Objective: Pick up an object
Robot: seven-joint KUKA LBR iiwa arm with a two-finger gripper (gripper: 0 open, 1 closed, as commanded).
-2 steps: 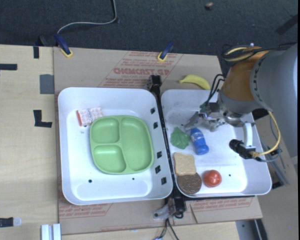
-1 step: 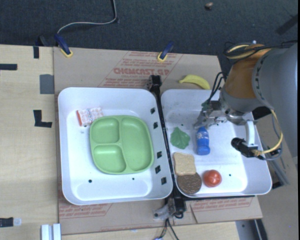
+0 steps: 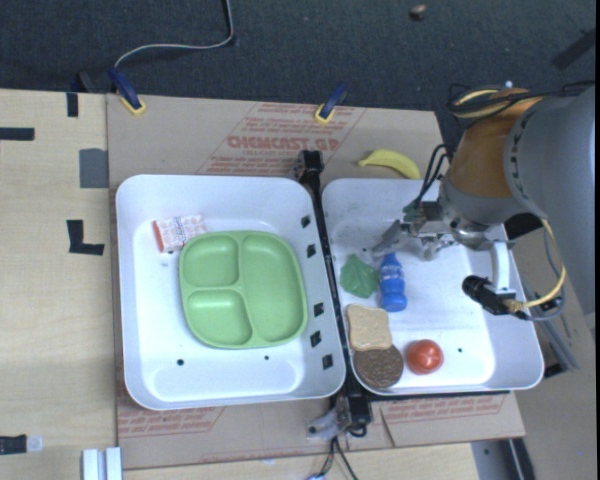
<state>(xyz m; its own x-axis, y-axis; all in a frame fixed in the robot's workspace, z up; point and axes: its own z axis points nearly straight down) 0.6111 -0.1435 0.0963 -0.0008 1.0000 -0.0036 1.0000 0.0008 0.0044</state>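
Observation:
My gripper (image 3: 405,246) hangs over the upper middle of the right bin (image 3: 480,368), open with nothing between its fingers. Just below it lies a small blue bottle (image 3: 391,282), close to the gripper's left finger (image 3: 382,242). A green leafy piece (image 3: 358,275) sits against the bottle's left side. Lower in the same bin are a slice of bread (image 3: 369,325), a round brown cookie (image 3: 379,366) and a red tomato (image 3: 424,355).
The left bin (image 3: 140,218) holds a green divided plate (image 3: 244,288) and a small red and white packet (image 3: 178,230). A yellow banana (image 3: 389,163) lies on the cardboard behind the right bin. The arm's grey body (image 3: 540,168) overhangs the right bin's right side.

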